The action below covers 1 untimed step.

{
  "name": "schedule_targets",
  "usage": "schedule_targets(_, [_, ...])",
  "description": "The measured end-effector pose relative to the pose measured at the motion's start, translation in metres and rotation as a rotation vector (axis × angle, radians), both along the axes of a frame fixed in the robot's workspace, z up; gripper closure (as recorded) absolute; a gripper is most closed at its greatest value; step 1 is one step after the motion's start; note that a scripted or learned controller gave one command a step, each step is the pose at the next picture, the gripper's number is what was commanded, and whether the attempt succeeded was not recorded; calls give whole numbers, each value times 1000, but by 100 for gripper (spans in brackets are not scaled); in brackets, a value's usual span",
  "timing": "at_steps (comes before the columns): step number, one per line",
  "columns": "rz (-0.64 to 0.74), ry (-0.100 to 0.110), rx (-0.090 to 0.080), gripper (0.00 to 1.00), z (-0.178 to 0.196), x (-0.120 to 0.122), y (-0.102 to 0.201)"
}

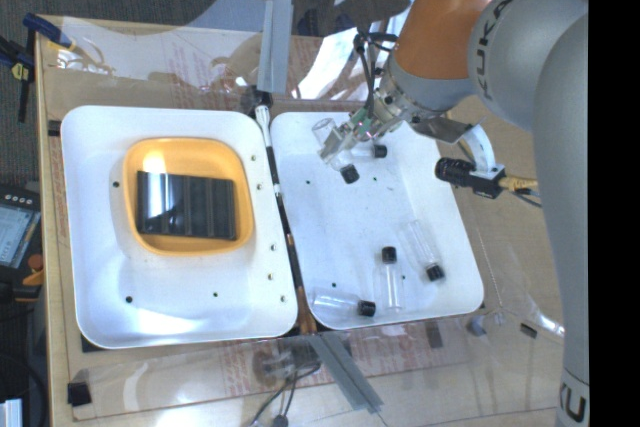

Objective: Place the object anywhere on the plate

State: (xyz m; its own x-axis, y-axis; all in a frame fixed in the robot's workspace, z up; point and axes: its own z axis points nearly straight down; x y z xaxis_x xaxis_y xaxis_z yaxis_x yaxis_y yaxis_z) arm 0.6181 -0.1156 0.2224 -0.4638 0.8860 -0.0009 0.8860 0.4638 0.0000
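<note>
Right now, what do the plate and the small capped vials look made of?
Plate: seemingly glossy yellow plastic or glazed ceramic, with bright glare on its rim. Vials: clear glass or plastic, since the white bin shows through them; black caps look like matte plastic.

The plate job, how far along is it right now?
Done: nothing rests on the yellow plate in the left bin. In hand: the gripper sits over the right bin, at a clear vial; a grasp isn't confirmable. Left: carrying a vial to the plate. Three more vials lie near that bin's front.
</note>
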Motion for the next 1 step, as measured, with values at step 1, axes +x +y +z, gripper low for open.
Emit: schedule_targets(1, [-1,0,0,0,0,0,0])
